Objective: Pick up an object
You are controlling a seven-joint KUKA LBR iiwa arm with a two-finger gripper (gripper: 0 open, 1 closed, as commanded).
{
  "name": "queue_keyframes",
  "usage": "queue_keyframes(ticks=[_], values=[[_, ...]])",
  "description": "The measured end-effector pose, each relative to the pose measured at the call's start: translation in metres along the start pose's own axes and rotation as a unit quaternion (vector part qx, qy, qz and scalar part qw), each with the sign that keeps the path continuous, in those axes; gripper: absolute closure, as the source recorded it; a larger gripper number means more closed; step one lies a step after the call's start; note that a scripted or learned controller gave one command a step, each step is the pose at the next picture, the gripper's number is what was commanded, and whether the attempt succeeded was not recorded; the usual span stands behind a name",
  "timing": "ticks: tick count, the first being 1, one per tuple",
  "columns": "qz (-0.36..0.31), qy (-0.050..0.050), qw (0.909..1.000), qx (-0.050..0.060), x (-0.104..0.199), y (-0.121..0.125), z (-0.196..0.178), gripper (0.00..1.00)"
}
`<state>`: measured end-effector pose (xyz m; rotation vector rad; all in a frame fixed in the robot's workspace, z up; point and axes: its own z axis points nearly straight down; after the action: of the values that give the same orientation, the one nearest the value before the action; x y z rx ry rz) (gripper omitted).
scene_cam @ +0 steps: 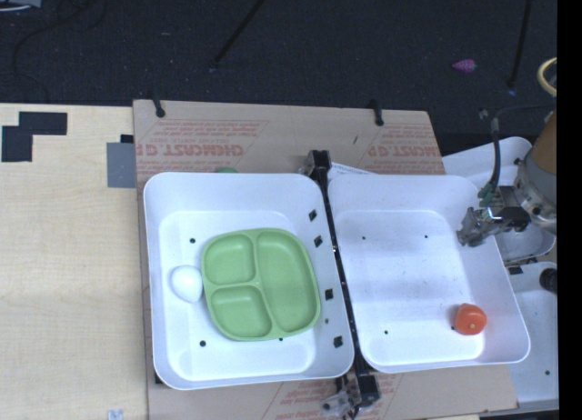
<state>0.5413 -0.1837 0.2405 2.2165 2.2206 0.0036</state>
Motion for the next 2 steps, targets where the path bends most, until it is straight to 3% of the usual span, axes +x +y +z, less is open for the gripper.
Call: queue_keyframes(ticks=[1,2], values=[[0.000,0.001,1.0000,0.003,0.000,0.000,0.003,1.00],[-0.001,0.002,1.0000,0.004,0.048,0.007,0.013,1.00]])
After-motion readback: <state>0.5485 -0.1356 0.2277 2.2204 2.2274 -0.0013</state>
